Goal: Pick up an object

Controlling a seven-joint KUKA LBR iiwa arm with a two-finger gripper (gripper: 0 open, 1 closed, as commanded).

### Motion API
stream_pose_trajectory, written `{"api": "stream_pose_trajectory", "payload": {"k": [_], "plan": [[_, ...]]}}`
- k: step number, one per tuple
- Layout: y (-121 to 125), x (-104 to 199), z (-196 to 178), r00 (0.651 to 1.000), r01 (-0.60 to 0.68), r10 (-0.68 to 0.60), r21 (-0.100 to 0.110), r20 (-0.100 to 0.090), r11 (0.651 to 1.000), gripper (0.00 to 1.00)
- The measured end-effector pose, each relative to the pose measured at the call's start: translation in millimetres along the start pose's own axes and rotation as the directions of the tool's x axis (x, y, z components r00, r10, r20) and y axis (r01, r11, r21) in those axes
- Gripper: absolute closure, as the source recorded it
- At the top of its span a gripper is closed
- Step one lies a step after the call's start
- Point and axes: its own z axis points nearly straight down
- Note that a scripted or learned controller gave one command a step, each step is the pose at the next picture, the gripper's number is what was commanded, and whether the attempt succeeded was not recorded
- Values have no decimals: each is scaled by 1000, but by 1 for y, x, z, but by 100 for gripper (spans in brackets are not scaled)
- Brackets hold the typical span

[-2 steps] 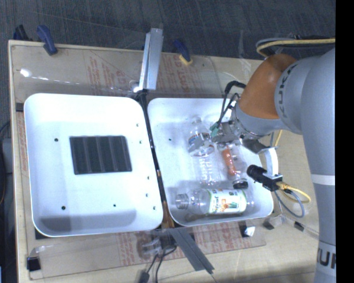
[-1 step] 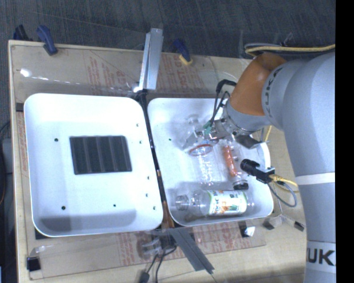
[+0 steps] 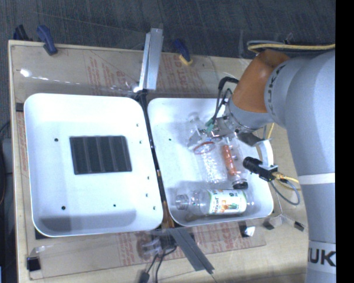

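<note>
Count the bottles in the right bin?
3 that I can make out: a labelled bottle lying along the near wall, a clear bottle mid-bin, and an orange-tinted bottle beside it under the gripper. The arm may hide more.

Robot lab: clamped bench (image 3: 76, 246), white bins (image 3: 41, 158)

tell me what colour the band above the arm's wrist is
Orange band, on a grey arm, seen best in the camera view.
</note>
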Motion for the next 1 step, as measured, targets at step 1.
{"api": "stream_pose_trajectory", "payload": {"k": [1], "plan": [[38, 24, -76, 1000, 3, -3, -1, 1, 1000, 100]]}}
